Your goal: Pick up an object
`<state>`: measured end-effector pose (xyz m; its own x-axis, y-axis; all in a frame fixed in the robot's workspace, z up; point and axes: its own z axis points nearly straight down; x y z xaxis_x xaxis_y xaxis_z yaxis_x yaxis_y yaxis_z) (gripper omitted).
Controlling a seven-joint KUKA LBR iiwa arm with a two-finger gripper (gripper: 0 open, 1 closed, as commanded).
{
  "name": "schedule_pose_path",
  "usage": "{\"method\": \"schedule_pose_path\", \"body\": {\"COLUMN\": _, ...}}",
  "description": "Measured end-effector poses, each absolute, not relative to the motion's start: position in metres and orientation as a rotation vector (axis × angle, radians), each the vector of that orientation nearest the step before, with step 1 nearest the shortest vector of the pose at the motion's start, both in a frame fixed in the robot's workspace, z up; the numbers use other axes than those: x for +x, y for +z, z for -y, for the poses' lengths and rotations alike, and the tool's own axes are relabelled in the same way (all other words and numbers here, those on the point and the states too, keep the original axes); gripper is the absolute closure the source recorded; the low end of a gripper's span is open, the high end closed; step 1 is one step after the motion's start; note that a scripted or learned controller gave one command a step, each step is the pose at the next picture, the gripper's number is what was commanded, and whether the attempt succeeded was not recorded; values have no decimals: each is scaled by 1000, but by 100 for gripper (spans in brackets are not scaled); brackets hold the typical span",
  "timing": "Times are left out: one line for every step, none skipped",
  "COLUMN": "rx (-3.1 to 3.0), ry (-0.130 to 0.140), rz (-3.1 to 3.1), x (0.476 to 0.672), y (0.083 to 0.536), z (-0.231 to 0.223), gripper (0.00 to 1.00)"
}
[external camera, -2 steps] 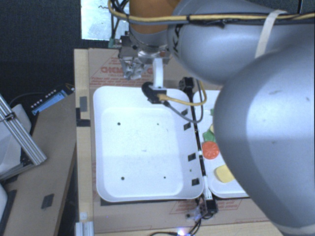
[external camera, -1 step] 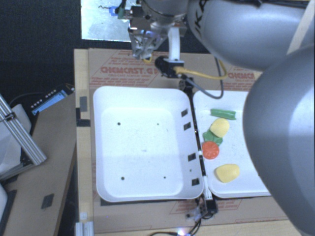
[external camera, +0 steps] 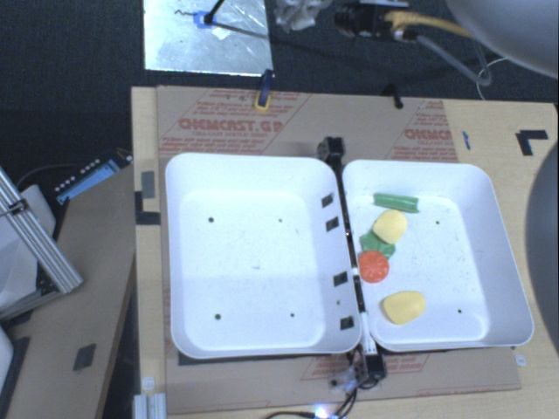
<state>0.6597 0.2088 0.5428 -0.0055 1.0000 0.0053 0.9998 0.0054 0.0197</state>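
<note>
Bench carries two white bins side by side; right bin [external camera: 489, 234] groups yellow lumps [external camera: 390, 226] [external camera: 403, 306], a red piece [external camera: 374, 267] and green pod [external camera: 396, 202] toward nine o'clock for picking, gripper [external camera: 301, 3] parked at twelve o'clock, grip state unreadable.

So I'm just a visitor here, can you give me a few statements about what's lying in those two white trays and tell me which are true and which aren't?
1. All the small things lie in the right bin. True.
2. The green piece lies nearest the front edge. False: it lies farthest back; the yellow piece at the front lies nearest.
3. The red piece sits between two yellow pieces. True: the other yellow piece lies behind it.
4. The red piece lies at the bin's far right side. False: it lies by the divider next to the left bin.
</note>
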Motion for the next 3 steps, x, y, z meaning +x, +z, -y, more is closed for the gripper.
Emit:
{"method": "schedule_pose_path", "body": {"rx": 2219, "ry": -19, "rz": -2234, "x": 641, "y": 341, "z": -235, "gripper": 100}}
{"method": "schedule_pose_path", "body": {"rx": 2224, "ry": -20, "rz": -2227, "x": 633, "y": 159, "z": -233, "gripper": 100}}
{"method": "schedule_pose_path", "body": {"rx": 2209, "ry": 28, "rz": -2220, "x": 671, "y": 332, "z": -235, "gripper": 100}}
